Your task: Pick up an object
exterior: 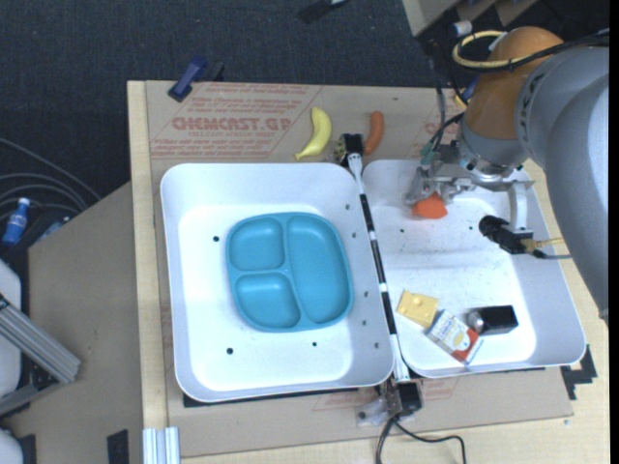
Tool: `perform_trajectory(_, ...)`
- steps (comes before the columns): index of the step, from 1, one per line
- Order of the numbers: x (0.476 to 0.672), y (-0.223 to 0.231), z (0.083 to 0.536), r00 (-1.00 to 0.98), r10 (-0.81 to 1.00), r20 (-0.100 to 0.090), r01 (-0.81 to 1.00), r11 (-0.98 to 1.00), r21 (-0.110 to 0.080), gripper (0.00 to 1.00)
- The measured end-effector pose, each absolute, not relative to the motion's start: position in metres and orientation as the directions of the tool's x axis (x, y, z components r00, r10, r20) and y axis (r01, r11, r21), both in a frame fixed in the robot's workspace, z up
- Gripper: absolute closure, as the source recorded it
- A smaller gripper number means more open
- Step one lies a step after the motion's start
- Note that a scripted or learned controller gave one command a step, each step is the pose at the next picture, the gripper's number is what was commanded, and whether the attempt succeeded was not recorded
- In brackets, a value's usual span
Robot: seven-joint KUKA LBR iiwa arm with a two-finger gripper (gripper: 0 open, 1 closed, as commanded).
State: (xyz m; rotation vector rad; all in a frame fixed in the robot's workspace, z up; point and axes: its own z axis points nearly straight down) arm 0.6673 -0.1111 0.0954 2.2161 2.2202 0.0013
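My gripper (437,188) hangs low over the far left corner of the right bin (542,298). A small red-orange object (429,208) lies on the bin floor directly under and touching the gripper's tip; whether it is gripped is hidden. Nearer the front of the same bin lie a yellow cheese wedge (418,306), a small white and red carton (453,335) and a black block (496,319).
The left bin (193,201) holds a blue divided plate (288,270). Behind the bins on the bench lie a yellow banana (315,134) and an orange carrot-like piece (373,131). A blue object (187,80) sits at the bench's far left edge.
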Motion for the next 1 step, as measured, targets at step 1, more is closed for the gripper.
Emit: perform_trajectory(1, 0.6678, -0.0433, 0.2090, -0.003, 1.000, 0.001, 1.000, 0.003, 0.005, 1.00)
